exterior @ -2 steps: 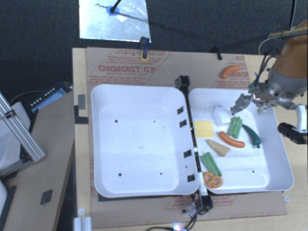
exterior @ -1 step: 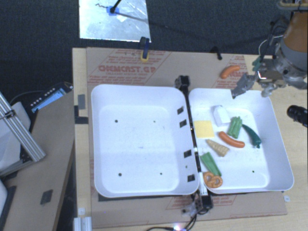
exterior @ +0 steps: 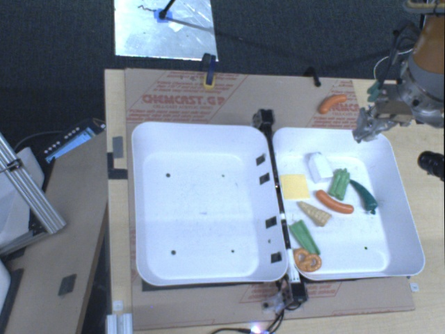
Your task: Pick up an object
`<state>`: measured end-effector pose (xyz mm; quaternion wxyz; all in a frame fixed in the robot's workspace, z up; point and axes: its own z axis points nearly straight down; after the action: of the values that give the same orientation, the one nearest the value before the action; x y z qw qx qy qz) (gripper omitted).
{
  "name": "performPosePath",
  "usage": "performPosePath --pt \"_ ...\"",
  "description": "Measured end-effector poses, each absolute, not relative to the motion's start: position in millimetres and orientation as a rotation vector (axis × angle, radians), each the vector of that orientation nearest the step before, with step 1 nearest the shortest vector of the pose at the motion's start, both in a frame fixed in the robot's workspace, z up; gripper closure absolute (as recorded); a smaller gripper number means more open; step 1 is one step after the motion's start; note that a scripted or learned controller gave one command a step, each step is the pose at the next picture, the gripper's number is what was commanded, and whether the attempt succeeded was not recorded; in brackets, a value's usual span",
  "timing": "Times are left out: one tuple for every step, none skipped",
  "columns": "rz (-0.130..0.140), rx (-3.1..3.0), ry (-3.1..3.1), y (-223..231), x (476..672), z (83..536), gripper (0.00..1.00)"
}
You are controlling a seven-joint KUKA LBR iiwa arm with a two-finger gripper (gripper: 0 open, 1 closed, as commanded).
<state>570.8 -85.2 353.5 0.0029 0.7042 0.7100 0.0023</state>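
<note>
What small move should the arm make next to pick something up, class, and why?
Probably shift the pincer leftward and toward the near side, over the white block or green piece. It hangs at the right bin's far corner, holding nothing, with the items lying nearer the bin's middle.

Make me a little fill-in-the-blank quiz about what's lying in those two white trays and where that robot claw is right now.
1. The yellow cheese slice lies in the ____ bin, by the camera's view.
2. The pretzel sits in that bin's near-____ corner.
3. The gripper hangs over the right bin's ____ rim.
4. One orange sausage lies ____ the bins, on the brown board.

Missing words: right; left; far; outside
</note>
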Motion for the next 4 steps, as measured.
performPosePath --pt "-0.007 2.226 2.223 -112 556.8 262 1.0" --pt "0.015 2.202 2.224 -70 625.5 344 1.0" --pt "0.002 2.22 2.209 -174 657.8 361 1.0" --pt "0.014 2.202 2.231 -89 670.2 431 1.0"
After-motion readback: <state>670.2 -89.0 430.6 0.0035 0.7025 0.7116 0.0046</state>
